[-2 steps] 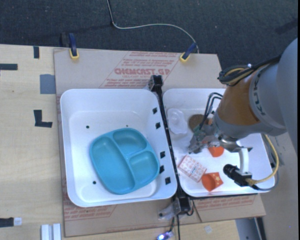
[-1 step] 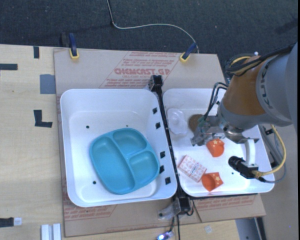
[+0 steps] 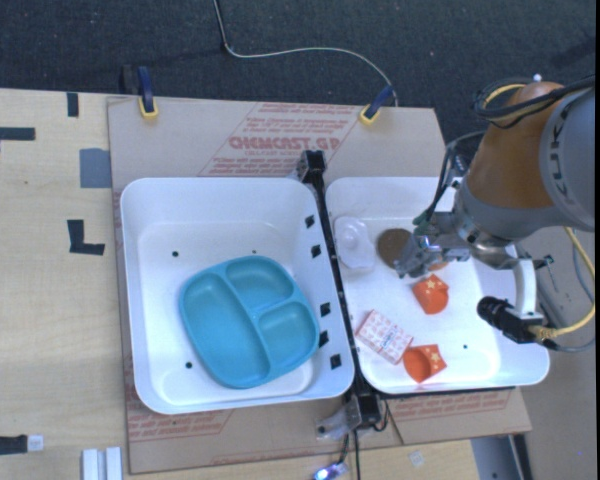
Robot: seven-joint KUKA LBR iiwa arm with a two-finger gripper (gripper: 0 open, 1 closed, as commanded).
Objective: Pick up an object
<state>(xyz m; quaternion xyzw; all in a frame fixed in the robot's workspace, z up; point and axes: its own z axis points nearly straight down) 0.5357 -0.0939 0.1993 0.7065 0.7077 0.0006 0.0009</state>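
The right bin (image 3: 500, 368) holds several small objects. A clear plastic cup (image 3: 353, 243) lies near its left wall. A brown round piece (image 3: 391, 244) sits beside the cup. An orange object (image 3: 432, 294) lies mid-bin, and a second orange piece (image 3: 424, 362) rests near the front wall. A pink patterned packet (image 3: 383, 335) lies at the front left. My gripper (image 3: 416, 258) hangs low over the bin, between the brown piece and the upper orange object. Nothing shows between its fingers.
The left bin (image 3: 150, 268) carries a blue divided plate (image 3: 249, 319). A black divider (image 3: 323, 258) runs between the bins. The arm's orange band (image 3: 515, 158) and grey body cover the right bin's back right corner. A cable (image 3: 300, 53) crosses the dark floor behind.
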